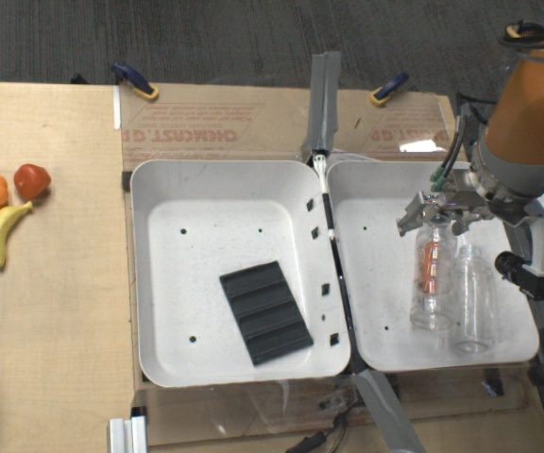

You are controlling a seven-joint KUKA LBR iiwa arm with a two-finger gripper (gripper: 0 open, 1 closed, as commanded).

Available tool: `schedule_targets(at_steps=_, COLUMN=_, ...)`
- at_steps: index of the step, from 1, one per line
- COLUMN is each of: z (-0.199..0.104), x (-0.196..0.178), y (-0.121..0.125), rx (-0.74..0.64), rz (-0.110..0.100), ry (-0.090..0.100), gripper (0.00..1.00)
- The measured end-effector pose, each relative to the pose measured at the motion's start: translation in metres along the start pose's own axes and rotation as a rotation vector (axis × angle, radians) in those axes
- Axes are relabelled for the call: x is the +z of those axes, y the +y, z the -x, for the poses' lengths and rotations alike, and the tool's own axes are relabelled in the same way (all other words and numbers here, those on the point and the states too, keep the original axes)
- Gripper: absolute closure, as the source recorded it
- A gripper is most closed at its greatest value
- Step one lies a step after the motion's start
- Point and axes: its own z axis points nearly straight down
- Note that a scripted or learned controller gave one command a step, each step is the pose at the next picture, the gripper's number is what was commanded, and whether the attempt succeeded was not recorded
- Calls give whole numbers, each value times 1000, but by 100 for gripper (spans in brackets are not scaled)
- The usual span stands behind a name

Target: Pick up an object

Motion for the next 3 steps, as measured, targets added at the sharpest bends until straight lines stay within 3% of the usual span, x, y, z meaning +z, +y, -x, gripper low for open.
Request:
schedule_targets(at_steps=1, z=60, x=67, y=-14, rx=-59, rz=-1, ry=1, gripper=0)
schedule_targets(at_steps=2, z=53, x=141, y=-3, rx=-160, rz=8, ry=-1, gripper=0)
schedule_targets(at_steps=3, z=54, x=131, y=-2, rx=-156, rz=10, ry=-2, gripper=100)
